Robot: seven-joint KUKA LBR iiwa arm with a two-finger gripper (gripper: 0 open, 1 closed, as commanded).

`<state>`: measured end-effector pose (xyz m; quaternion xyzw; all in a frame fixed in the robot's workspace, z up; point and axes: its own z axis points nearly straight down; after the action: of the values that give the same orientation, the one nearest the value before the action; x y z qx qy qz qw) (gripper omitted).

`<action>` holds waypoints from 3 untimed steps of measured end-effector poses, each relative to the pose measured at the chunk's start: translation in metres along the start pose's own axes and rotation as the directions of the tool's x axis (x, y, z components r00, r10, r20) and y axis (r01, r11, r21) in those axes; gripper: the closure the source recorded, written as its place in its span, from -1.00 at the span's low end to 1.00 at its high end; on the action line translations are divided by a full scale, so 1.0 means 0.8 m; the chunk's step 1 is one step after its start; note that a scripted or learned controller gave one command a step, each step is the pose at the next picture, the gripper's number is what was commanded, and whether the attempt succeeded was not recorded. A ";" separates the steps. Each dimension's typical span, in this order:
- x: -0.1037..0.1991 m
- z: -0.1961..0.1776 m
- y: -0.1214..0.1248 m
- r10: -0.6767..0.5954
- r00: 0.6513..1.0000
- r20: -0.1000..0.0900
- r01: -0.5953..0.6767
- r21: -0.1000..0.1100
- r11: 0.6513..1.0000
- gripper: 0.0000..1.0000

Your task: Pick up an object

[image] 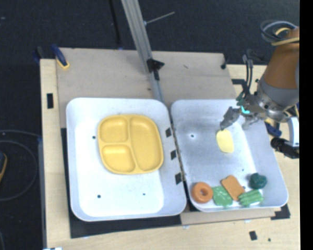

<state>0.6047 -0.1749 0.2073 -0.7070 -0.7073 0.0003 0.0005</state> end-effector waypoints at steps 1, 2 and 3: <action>0.000 -0.002 0.001 0.000 1.000 0.001 0.000 -0.003 1.000 -1.00; 0.009 0.068 -0.008 0.000 1.000 0.001 0.000 0.003 1.000 -1.00; 0.007 0.132 -0.007 0.001 1.000 0.003 -0.001 -0.002 1.000 -1.00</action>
<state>0.5989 -0.1690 0.1014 -0.7073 -0.7069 0.0005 -0.0012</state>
